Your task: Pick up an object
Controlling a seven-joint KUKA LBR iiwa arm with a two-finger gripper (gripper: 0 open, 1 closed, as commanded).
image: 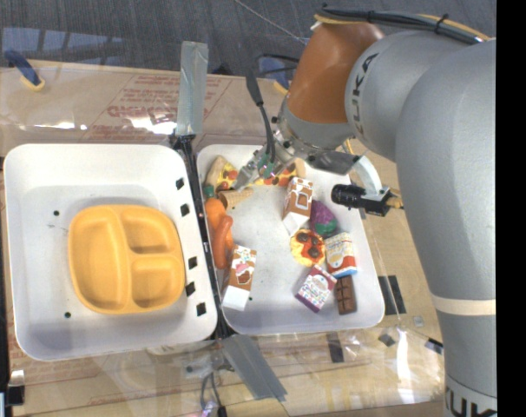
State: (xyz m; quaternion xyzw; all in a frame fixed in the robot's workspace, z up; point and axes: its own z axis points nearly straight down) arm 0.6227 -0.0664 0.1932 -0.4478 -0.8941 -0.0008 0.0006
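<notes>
Many toy foods crowd right bin [367, 307]; gripper [261, 165] low at far corner (opening unreadable), risks nudging carrot [218, 224] or snagging neighbours instead of one clean pick.

- The big grey KUKA arm [437, 146] is running off the right and bottom edges.
- It is covering the right white bin's [367, 315] far corner.
- The small toys under the gripper [261, 165] are blurring together.

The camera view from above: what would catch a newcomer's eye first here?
The big grey arm with its orange band fills the right side, its gripper down at the far end of the right bin, among small toy foods. In the left bin lies a yellow divided tray.
</notes>
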